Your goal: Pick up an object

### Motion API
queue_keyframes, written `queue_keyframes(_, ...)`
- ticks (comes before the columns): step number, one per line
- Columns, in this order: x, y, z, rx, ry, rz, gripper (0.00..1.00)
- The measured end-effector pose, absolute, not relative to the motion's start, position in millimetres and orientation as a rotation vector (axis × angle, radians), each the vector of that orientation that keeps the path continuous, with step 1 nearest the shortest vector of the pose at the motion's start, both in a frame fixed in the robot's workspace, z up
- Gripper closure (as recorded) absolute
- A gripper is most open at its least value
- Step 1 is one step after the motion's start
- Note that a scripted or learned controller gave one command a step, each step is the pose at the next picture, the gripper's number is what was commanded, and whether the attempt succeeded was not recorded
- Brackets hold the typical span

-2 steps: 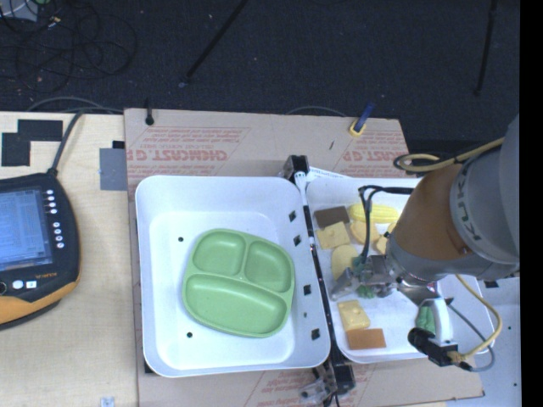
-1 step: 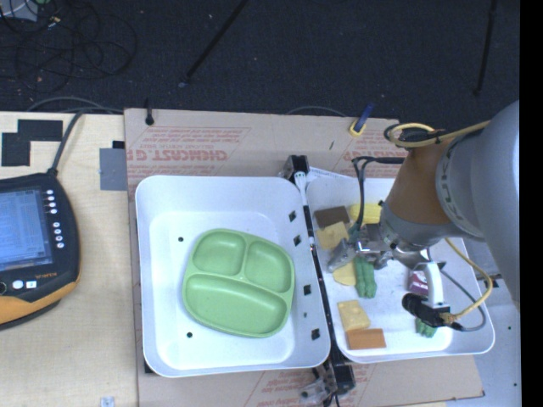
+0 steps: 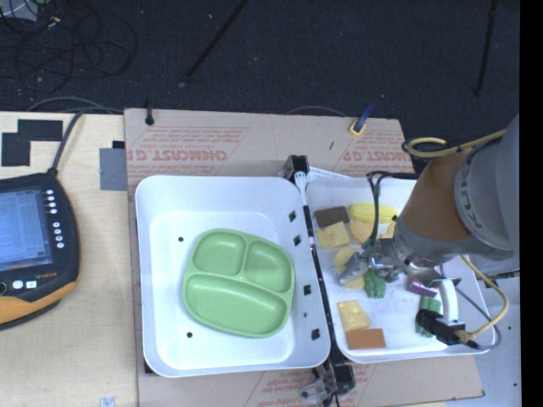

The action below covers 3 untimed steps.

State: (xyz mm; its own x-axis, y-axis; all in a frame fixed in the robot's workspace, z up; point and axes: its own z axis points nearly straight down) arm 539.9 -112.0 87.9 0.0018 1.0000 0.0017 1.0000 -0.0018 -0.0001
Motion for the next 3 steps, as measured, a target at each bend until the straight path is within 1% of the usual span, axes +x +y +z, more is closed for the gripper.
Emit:
queue_keyframes(1, 534.2, -107, 88, -2.225, -2.220, -0.001, 0.00)
queue_keyframes(2, 534.6, -106, 97, -2.217, -2.215, -0.002, 1.00)
queue_keyframes(3, 566.9, -30, 191, -2.214, -2.231, -0.009, 1.00)
